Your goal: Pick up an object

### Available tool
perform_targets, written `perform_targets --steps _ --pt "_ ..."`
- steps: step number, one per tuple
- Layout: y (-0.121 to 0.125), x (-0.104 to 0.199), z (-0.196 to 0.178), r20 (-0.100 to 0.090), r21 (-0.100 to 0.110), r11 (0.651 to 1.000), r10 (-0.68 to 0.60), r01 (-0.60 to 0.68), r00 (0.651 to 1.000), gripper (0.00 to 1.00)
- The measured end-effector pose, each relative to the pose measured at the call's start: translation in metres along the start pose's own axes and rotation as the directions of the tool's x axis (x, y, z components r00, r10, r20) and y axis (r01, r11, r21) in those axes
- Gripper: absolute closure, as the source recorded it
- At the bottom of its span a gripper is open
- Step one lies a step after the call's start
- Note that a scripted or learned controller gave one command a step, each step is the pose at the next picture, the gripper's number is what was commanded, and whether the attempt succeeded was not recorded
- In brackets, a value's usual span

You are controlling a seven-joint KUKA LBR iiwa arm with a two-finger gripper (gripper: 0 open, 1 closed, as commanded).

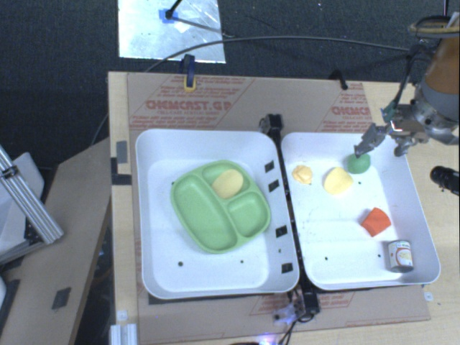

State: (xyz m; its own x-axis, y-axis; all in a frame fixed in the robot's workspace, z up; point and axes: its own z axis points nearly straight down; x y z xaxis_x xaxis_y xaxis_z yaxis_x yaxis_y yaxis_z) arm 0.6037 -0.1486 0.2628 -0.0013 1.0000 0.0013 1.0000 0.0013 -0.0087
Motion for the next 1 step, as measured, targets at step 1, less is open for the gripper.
perform_targets --steps 1 --pt "0.0019 0.0002 -0.0055 0.002 -0.010 1.000 -0.002 0.002 1.000 0.00"
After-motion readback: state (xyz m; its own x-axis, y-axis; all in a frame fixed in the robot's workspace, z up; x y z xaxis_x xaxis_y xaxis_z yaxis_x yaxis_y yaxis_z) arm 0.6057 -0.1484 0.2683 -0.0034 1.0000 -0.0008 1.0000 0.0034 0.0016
